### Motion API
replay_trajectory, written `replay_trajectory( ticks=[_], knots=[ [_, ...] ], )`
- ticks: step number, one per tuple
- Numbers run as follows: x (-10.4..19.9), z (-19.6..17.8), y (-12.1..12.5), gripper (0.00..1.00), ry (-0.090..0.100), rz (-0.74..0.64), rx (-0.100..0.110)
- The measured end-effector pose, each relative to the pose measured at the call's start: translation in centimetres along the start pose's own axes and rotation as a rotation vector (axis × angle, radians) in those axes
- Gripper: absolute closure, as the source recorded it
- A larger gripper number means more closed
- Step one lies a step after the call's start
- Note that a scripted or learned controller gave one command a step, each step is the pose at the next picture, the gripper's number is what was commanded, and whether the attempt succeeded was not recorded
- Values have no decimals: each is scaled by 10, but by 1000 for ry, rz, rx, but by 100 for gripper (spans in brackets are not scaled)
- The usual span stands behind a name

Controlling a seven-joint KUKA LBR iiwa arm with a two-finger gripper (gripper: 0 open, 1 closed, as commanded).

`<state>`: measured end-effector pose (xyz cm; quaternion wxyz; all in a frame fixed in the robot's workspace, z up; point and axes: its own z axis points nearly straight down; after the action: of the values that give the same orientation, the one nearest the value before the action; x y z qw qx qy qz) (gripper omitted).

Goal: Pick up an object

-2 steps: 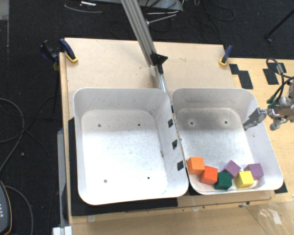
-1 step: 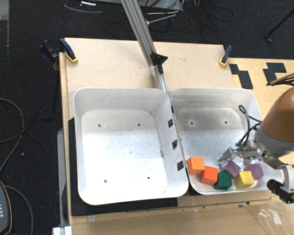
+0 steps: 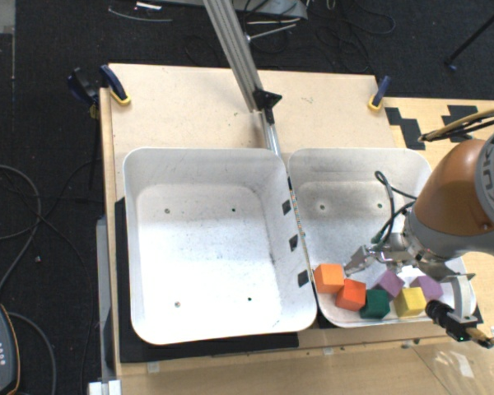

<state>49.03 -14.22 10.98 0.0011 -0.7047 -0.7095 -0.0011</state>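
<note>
1. Gripper (image 3: pixel 377 257): low in the right bin (image 3: pixel 346 179), above the cluster of blocks at the bin's near end. Wrist and cabling cover most of it; whether it is spread or closed I cannot tell, and no block can be seen caught in it.
2. Nearest candidates: purple block (image 3: pixel 389 283) lies just below the tool, and the orange block (image 3: pixel 329 276) is just to its left. Either looks like the natural target.
3. Rest of cluster: red-orange block (image 3: pixel 351 294), green block (image 3: pixel 377 304), yellow block (image 3: pixel 409 301) and a second purple block (image 3: pixel 429 287), all packed touching or nearly so against the near wall.
4. Judgement on step: approach or descent onto a block. Packing is tight, so a straight vertical drop risks landing on a neighbour's top face.
5. Suggested handling: pick a block with free sides. The orange block has open floor on its far side and looks easiest to straddle.
6. Risk: blocks near the wall may slide or wedge instead of seating.
7. Left bin (image 3: pixel 148 179): holds no blocks, a likely drop site if one is needed.
</note>
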Motion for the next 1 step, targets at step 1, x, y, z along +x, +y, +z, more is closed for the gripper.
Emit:
replay_trajectory(
  ticks=[1],
  knots=[
    [-63, -138, 0, 0, -9, 9, -9]
  ],
)
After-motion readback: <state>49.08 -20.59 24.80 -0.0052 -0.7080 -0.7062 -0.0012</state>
